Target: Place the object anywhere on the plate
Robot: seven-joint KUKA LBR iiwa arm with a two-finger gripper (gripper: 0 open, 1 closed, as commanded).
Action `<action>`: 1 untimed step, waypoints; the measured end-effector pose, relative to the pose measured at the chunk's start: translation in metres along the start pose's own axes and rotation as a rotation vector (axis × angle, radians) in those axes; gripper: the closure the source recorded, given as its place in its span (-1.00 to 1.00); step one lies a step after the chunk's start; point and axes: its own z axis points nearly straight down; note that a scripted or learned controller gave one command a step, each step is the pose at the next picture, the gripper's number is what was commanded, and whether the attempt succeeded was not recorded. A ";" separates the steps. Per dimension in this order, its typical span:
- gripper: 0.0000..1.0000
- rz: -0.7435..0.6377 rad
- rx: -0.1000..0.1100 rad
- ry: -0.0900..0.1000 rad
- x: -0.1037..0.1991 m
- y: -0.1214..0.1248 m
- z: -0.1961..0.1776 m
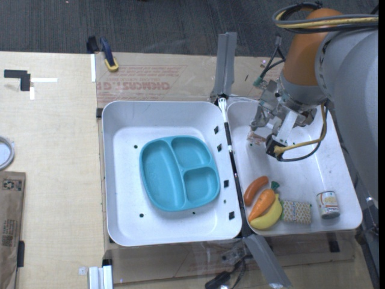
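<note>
A blue three-compartment plate (179, 173) lies in the left bin (114, 161) with nothing on it. My gripper (263, 131) hangs over the upper left part of the right bin (343, 167), pointing down, well above the objects. At that bin's front lie an orange sausage (256, 188), a toy carrot (263, 202) on a yellow banana (270, 217), a speckled sponge block (297, 212) and a small can (328, 204). I see nothing between the gripper's fingers.
A grey divider post (225, 65) stands between the bins at the back. A yellow-and-black cable (295, 149) loops below the wrist. A clamp (107, 54) and tape roll (5, 153) rest on the bench to the left.
</note>
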 end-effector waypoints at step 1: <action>1.00 -0.175 0.000 -0.002 0.084 -0.068 -0.006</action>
